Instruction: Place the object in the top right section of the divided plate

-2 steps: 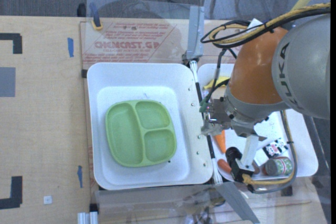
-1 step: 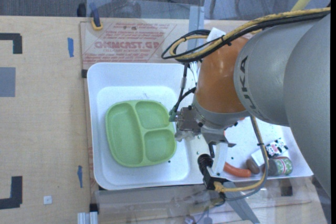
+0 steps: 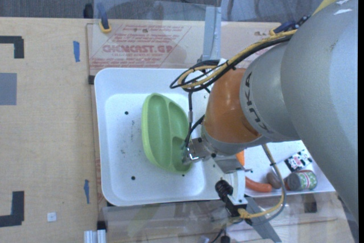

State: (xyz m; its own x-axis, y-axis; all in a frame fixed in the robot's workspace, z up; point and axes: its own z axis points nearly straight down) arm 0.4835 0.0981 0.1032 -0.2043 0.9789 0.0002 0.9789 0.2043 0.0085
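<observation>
A light green divided plate (image 3: 161,131) lies in the left white bin (image 3: 114,122), tilted, with a ridge running through it. The arm's orange band (image 3: 230,114) and grey wrist hang over the plate's right side and hide that part. The gripper (image 3: 190,152) sits low at the plate's lower right rim, mostly covered by the wrist. I cannot make out any object in it. In the right bin, just past the wrist, lie an orange carrot-like piece (image 3: 259,185), a small grey item (image 3: 274,179) and a green-labelled can (image 3: 302,180).
A small black and white item (image 3: 296,162) lies in the right bin near the can. Yellow and black cables (image 3: 196,74) loop above the wrist. A clear panel and a printed board (image 3: 145,45) stand behind the bins.
</observation>
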